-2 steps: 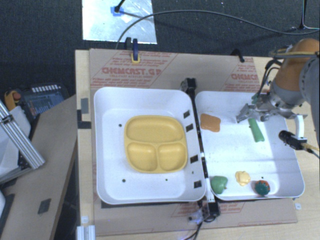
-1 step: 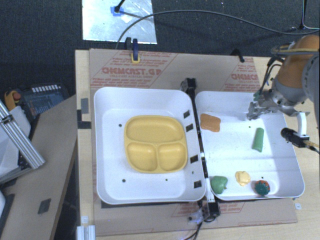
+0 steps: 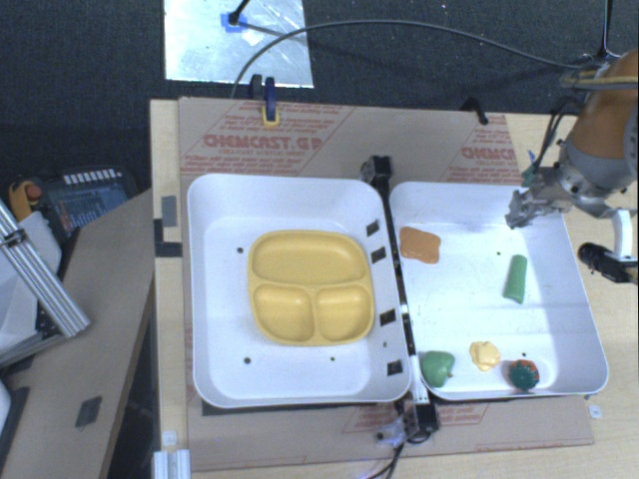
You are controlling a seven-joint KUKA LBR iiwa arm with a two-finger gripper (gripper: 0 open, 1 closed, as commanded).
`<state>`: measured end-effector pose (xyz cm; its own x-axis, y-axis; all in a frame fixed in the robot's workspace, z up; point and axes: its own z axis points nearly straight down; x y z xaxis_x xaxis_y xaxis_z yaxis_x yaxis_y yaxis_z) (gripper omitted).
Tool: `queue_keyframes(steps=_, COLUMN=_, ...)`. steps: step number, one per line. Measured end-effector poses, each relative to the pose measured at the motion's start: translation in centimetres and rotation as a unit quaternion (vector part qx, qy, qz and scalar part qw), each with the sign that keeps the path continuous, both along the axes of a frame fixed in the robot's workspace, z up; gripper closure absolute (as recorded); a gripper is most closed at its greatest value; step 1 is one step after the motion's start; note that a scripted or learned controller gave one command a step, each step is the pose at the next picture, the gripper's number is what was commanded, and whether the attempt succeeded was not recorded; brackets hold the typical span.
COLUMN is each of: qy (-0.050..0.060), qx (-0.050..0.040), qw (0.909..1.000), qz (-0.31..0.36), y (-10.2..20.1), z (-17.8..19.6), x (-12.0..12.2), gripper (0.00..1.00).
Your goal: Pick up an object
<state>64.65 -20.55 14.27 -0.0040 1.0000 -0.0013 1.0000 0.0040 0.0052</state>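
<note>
tool (image 3: 521, 211) above right bin (image 3: 559, 267), yellow tray (image 3: 305, 285) in left bin (image 3: 215, 267)

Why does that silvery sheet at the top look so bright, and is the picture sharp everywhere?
In the camera view, the foil sheet throws back glare; the white bins look evenly lit with soft shadows; the small foods such as the green stick are slightly soft, and the gripper is blurred.

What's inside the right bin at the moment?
The right bin holds an orange piece, a green cylinder, a green lump, a yellow piece and a red-green item. The gripper covers a patch at the far edge.
</note>
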Motion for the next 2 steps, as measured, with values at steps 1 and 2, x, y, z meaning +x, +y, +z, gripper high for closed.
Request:
queue_keyframes(steps=1, qy=-0.002, qx=-0.0008, qw=1.0, qz=0.001, y=0.1, z=5.9, x=1.2, gripper=1.0)
queue_keyframes(steps=2, qy=-0.001, qx=-0.0003, qw=1.0, qz=0.001, y=0.0, z=9.7, x=1.3, gripper=1.0)
